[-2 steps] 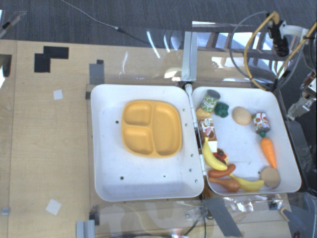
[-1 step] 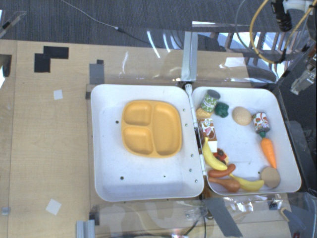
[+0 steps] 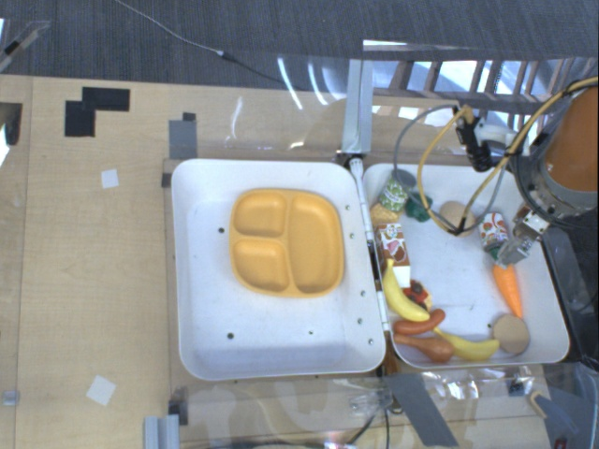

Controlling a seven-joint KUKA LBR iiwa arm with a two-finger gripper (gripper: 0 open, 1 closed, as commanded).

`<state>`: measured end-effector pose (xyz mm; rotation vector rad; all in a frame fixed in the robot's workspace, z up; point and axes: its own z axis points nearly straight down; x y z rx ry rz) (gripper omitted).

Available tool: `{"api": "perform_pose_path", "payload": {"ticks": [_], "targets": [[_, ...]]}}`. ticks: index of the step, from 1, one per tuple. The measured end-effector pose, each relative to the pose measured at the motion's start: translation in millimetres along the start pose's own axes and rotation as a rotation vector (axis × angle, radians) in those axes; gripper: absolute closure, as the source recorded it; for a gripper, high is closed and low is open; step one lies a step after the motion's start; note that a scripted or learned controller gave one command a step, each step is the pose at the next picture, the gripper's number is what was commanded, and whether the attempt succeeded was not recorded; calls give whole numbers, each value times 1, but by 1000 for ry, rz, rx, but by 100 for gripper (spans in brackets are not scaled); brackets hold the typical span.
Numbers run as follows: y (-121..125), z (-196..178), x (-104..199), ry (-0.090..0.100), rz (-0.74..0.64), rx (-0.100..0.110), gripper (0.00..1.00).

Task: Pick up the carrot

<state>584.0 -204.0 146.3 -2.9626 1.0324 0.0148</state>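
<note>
The tool [image 3: 518, 248] is poised at the carrot [image 3: 508, 289] top; its state cannot be told. The carrot could be nudged away, as only its tip is reached.

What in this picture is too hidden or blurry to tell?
- Gripper, camera view: small and blurred at the carrot's top end; whether it touches or grips the carrot is unclear.
- Arm: cut off by the right edge.
- Packets along the right bin's left wall: labels too small to read.
</note>
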Motion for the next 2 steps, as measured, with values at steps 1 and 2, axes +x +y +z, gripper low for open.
{"api": "perform_pose_path", "payload": {"ticks": [1, 2], "targets": [[-7, -98, -24, 21, -371, 3, 100], [-5, 58, -65, 19, -388, -2, 100]]}}
